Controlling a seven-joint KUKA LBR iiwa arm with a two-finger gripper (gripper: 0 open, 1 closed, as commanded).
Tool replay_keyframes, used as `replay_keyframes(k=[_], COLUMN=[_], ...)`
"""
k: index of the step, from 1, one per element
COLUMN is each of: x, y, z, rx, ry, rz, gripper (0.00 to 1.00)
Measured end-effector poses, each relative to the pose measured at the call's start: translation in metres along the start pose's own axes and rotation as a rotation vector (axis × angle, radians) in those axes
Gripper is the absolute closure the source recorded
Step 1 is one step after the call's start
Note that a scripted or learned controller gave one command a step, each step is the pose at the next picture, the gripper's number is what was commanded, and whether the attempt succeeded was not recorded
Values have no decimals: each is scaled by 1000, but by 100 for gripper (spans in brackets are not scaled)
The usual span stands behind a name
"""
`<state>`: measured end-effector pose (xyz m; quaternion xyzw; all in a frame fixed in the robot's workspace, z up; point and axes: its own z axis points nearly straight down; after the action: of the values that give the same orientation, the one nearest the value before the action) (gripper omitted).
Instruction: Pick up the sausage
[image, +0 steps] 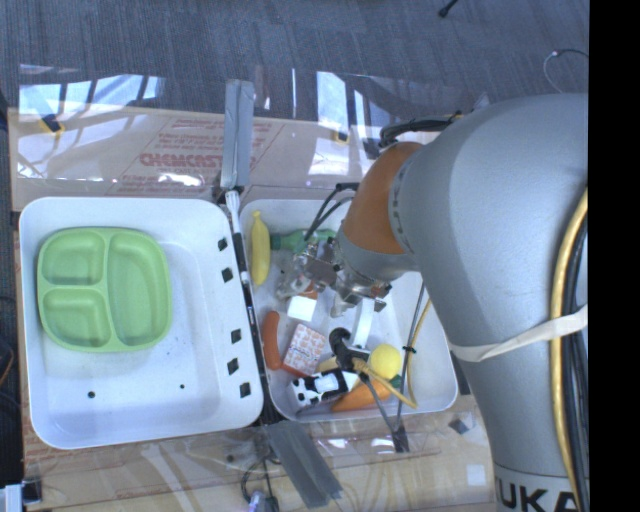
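Observation:
The sausage (271, 340), a reddish-orange cylinder, lies along the left wall of the right bin (437, 372), about halfway down. My gripper (312, 278) hangs over the upper middle of that bin, up and to the right of the sausage and apart from it. The wrist with its orange band (385, 205) covers the bin's upper right part. Nothing shows between the gripper and the sausage except a small white block (300, 308).
A yellow banana (260, 250) and a green item (291, 240) lie at the right bin's top left. A printed packet (304, 348), a black-and-white toy (322, 385), a yellow fruit (385, 360) and an orange carrot (356, 398) crowd its lower part. A green divided plate (100, 288) sits in the left bin (150, 400).

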<state>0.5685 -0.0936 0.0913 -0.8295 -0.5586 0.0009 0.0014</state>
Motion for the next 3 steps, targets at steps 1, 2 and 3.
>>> replay_keyframes(k=[1,2,3], x=[-58,3,4], y=[-34,8,7], z=[1,-6,-16], rx=[2,-1,3], ry=[-1,0,0], rz=[116,-114,-121], gripper=[0,0,100])
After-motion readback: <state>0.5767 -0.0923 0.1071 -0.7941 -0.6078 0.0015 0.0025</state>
